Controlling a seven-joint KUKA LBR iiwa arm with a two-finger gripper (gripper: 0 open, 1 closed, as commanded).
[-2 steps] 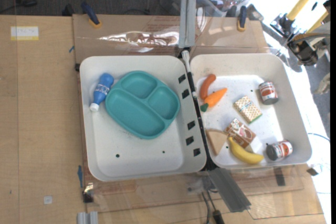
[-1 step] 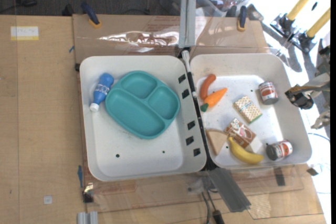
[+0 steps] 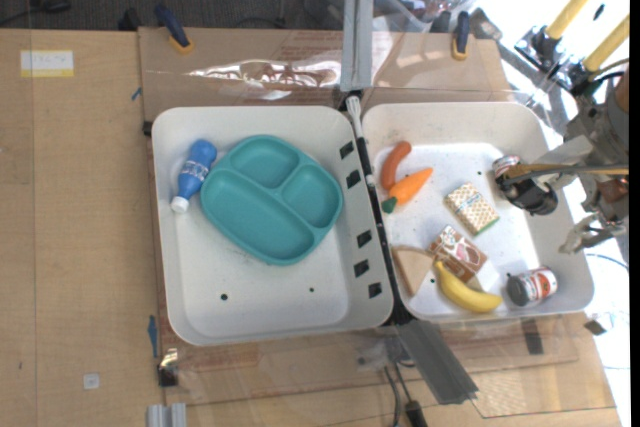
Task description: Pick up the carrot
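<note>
Nearest the camera in your shallow white plastic right bin (image 3: 520,130), a curved yellow banana (image 3: 466,291) lies at six o'clock and a glossy red-and-silver tin can (image 3: 532,287) at five. A tan bread-like wedge (image 3: 410,267) and a brown-and-white carton (image 3: 459,255) sit just behind them. Your gripper (image 3: 592,215) hangs over the rim at three o'clock. You cannot tell how wide it stands, though the carrot is plainly not in it. Mid-bin sits a small checkered cracker box (image 3: 472,208). In the left bin (image 3: 250,115), a smooth teal divided plate (image 3: 272,198) fills the centre. The tapered orange carrot (image 3: 412,184), plastic-looking with a green stub toward seven, rests on the right bin's floor at nine o'clock, well apart from the gripper. Farther back are a blue-and-white bottle (image 3: 193,173) at nine in the left bin and a rounded red-orange sausage (image 3: 397,161) just beside the carrot. The approach looks to be the step in hand. You need to cross toward nine, clear the box, and close across the carrot's slim body without catching the sausage.
</note>
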